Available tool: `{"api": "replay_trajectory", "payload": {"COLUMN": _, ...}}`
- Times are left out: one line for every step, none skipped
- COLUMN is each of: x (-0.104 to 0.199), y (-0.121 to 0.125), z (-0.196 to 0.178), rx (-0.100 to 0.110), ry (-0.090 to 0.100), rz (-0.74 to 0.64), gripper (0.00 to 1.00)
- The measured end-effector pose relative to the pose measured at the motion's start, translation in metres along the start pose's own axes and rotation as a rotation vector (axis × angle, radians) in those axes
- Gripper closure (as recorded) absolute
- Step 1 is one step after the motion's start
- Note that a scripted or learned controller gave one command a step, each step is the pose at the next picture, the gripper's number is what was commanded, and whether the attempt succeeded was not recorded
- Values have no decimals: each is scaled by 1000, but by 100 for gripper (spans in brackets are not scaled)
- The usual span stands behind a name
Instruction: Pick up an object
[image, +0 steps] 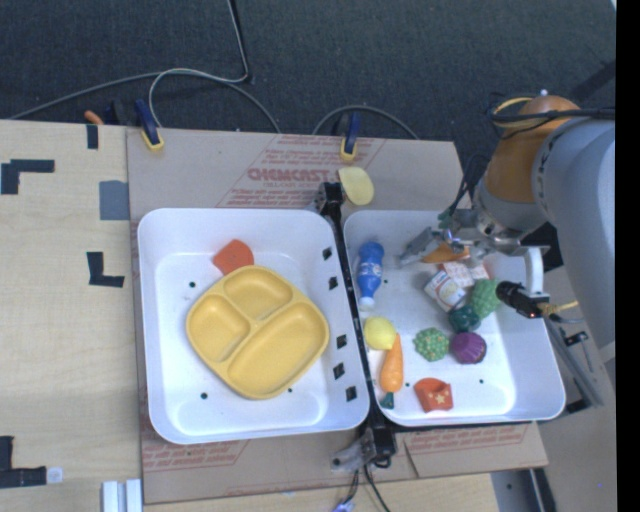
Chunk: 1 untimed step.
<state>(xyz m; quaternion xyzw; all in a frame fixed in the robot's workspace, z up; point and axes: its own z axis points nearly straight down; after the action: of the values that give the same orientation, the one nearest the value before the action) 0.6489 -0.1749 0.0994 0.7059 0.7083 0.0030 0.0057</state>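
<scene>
The right bin (530, 395) holds several toy items: a blue bottle (369, 268), a yellow lemon (378, 332), an orange carrot (391, 363), a green broccoli piece (431, 343), a purple item (467, 347), a red-orange piece (433, 394), a white packet (450, 286) and a dark green item (478, 302). My gripper (432, 246) hangs over the bin's back right part. It is just above a small orange item (445, 256) and the white packet. No item is visibly lifted.
The left bin (160, 390) holds a yellow divided plate (257, 330) and an orange piece (232, 256). A yellow object (356, 185) lies on the cardboard behind the bins. Clamps (150, 126) and a cable sit at the back edge.
</scene>
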Motion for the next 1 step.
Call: {"api": "replay_trajectory", "payload": {"x": -13, "y": -50, "z": 6, "rx": -11, "ry": -4, "rz": 0, "gripper": 0}}
